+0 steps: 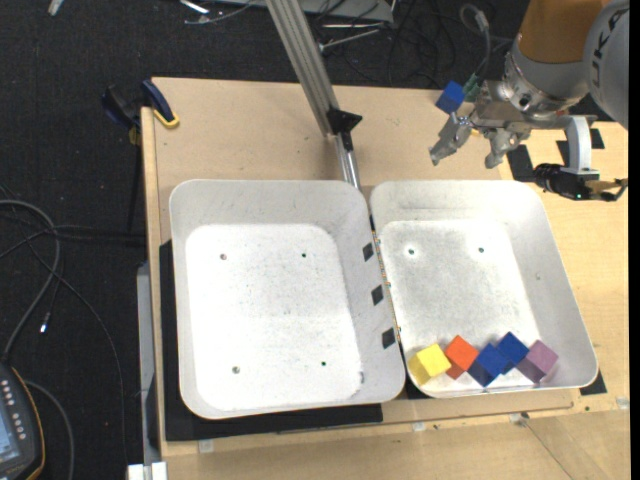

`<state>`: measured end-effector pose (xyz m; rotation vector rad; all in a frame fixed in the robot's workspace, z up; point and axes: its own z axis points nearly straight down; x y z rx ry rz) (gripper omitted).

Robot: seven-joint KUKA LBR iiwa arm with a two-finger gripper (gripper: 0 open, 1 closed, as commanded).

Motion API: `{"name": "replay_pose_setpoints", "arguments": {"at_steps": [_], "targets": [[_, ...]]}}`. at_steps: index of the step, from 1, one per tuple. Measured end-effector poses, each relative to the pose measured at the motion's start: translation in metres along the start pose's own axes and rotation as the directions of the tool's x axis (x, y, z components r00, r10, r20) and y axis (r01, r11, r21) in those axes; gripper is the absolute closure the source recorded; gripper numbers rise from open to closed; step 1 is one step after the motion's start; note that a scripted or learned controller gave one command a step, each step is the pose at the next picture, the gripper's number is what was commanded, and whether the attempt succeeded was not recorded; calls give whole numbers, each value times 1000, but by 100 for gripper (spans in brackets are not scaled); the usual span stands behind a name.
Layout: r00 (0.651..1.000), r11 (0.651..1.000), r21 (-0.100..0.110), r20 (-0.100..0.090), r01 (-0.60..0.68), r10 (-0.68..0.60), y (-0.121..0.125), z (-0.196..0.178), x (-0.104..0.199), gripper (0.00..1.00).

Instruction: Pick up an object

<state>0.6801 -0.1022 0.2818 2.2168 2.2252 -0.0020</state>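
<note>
Two-finger gripper point(470, 146) hung spread wide, holding nothing; small orange cube point(461, 353) looked light, rigid; pinch its flat sides.

Open, empty end effector point(470, 146) hangs above right bin point(560, 268); blocks point(485, 358) crowd its near edge.

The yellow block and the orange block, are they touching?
Touching. The camera view shows the yellow block pressed against the orange block, no gap between them.
</note>
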Motion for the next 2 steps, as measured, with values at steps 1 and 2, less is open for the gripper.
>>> {"name": "replay_pose_setpoints", "arguments": {"at_steps": [1, 2], "targets": [[1000, 1000, 13, -4, -6, 6, -86, 83, 21, 0], [1000, 1000, 7, -3, -6, 6, -168, 87, 47, 0]]}}
